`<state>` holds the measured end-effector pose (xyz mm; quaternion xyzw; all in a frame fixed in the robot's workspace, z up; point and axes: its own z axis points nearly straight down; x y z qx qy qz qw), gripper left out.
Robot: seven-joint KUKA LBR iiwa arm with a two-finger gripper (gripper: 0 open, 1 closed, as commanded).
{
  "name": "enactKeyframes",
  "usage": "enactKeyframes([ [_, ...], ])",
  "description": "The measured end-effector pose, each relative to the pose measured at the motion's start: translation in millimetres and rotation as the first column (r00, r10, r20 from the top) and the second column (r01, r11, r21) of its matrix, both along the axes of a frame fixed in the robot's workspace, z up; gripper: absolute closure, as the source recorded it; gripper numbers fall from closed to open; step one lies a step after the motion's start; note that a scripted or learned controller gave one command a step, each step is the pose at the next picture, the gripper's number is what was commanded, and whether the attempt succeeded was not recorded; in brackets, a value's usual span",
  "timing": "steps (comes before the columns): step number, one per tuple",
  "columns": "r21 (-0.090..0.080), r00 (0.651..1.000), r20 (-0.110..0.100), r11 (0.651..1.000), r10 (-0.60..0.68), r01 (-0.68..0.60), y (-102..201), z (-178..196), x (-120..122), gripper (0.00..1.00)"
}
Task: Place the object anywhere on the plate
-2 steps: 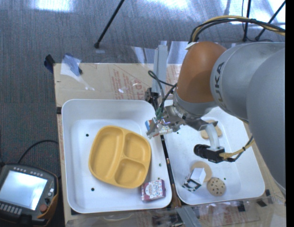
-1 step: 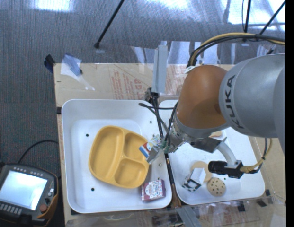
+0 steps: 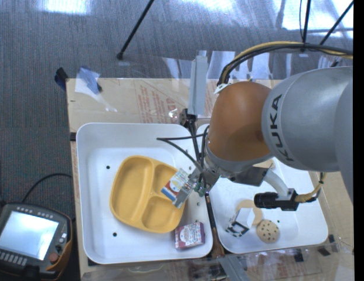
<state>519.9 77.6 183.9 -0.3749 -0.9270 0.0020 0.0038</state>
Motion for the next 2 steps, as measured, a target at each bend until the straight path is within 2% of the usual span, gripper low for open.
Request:
enactKeyframes([
  [1, -0.003, 0.992, -0.003, 0.992, -0.125, 0.125, 32.9, -44.7, 14.0, 1.0],
  [2, -0.002, 0.992, -0.001, 0.992, -0.127, 0.127, 32.2, -43.3, 14.7, 0.0],
])
